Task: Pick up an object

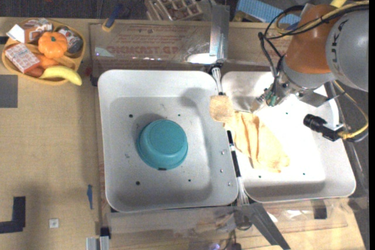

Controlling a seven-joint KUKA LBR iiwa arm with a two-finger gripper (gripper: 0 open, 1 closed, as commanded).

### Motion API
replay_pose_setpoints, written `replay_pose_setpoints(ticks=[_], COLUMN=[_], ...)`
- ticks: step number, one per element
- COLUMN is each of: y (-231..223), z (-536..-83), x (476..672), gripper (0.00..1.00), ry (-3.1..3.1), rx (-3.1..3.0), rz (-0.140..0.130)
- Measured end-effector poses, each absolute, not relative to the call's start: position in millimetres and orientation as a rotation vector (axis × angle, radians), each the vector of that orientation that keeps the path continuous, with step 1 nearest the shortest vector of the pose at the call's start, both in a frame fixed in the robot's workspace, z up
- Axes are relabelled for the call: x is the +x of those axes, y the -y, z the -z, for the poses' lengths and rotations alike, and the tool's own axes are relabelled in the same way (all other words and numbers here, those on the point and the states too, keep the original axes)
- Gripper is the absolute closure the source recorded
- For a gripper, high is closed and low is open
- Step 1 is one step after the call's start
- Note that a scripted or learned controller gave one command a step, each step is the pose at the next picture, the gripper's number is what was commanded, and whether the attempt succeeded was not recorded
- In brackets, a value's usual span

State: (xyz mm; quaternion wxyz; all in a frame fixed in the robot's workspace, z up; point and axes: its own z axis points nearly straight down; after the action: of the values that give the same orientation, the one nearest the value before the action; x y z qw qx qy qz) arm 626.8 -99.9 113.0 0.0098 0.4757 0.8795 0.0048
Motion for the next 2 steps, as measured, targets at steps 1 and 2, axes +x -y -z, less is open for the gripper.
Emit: replay_pose_setpoints(ticks=[1,2], y=[99.8,99.4], z=[-112.9,-90.6], x=[626.7,595.5], gripper=[0.0,0.0], ry=[-2.747,-2.801], rx=[1.485,1.397], rz=[-0.015,-0.009])
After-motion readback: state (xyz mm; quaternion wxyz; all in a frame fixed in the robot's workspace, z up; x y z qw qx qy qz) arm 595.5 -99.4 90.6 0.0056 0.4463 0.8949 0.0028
